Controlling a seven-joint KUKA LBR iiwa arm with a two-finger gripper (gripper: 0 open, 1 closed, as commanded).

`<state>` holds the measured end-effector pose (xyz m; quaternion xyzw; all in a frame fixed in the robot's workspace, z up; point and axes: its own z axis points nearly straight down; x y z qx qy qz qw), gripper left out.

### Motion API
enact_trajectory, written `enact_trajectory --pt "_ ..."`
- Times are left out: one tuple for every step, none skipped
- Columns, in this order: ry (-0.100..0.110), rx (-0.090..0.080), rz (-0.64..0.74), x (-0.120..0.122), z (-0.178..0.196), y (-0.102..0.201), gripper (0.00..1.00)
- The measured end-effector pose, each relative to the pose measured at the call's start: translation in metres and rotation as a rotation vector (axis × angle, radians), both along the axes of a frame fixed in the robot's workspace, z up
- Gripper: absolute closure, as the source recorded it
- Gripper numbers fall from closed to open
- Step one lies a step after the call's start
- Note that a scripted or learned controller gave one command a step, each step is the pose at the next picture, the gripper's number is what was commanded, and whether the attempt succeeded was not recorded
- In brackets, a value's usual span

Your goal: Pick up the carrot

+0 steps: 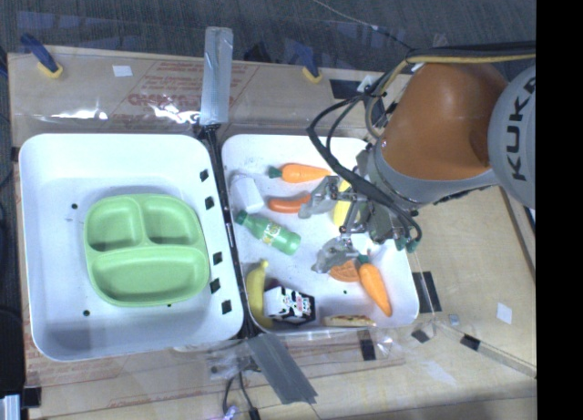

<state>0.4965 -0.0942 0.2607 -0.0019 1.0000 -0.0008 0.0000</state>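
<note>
1. We see the arm (455, 127) reaching in from the right, over the right bin (239, 149).
2. The gripper (328, 227) hangs over the middle of that bin. Fingers spread: one finger (316, 201) higher in the view, the other (333, 254) lower. Nothing sits between them, so we call it open and holding nothing.
3. We count more than one carrot here. One carrot (303, 172) lies near the bin's far wall, green top to the left, clear of the fingers.
4. A second carrot (374, 286) lies near the bin's front right corner, tilted, leafy end toward the lower finger. We can't tell whether they touch.
5. A small orange piece (288, 202) lies just left of the upper finger; another orange piece (344, 272) sits right below the lower finger.
6. Also in the right bin: green bottle (271, 231) left of centre, banana (255, 292) at the front left, black-and-white carton (293, 304) beside it.
7. The left bin (55, 318) holds a green divided plate (146, 250).
</note>
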Motion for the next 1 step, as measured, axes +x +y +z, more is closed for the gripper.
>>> enact_trajectory --pt "0.002 0.002 0.331 0.0429 -0.0675 -0.0685 0.0"
